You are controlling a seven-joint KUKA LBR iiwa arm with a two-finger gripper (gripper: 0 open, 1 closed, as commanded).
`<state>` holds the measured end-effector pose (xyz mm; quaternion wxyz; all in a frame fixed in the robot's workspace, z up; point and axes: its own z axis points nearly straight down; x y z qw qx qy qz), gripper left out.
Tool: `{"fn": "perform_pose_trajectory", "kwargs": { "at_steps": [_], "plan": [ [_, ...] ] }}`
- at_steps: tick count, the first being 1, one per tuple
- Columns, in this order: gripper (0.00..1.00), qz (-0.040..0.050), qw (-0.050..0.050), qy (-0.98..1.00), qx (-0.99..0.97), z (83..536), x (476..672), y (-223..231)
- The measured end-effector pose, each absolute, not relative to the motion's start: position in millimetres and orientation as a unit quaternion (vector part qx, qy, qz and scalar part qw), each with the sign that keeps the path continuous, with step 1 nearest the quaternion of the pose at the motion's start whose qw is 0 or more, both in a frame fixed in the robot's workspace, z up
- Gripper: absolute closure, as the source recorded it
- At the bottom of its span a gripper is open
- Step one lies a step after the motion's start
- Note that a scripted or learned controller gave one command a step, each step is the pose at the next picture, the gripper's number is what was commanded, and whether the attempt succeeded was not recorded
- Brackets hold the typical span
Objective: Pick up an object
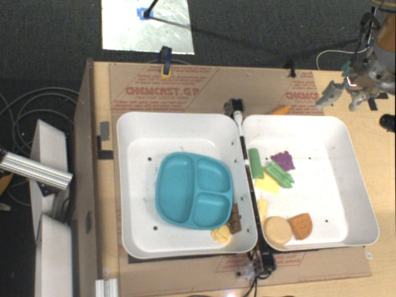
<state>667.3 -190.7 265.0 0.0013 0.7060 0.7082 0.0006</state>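
the gripper (343, 96) is hovering at two o'clock, beyond the right bin (352, 166), jaws spread and empty. toys, among them a green piece (279, 174), are lying at four o'clock. approach step; next calls for descending inward.

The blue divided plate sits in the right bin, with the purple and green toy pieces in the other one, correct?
Not quite. The camera view shows the blue divided plate in the left bin; the purple toy piece and green toy pieces lie in the right bin.
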Motion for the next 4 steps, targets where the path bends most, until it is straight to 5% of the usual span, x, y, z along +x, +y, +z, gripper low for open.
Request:
{"fn": "perform_pose_trajectory", "kwargs": {
  "at_steps": [1,2,3,4],
  "plan": [
    [0.00,-0.0019,-0.006,0.711,0.704,152.0,620.7,-109.2],
    [0.00,-0.0011,-0.002,0.707,0.707,80.5,603.8,-122.8],
    [1.00,0.0021,0.004,0.708,0.706,97.6,608.0,-123.3],
    [1.00,0.0038,0.002,0.711,0.703,190.0,565.6,-53.8]
  ]
}}
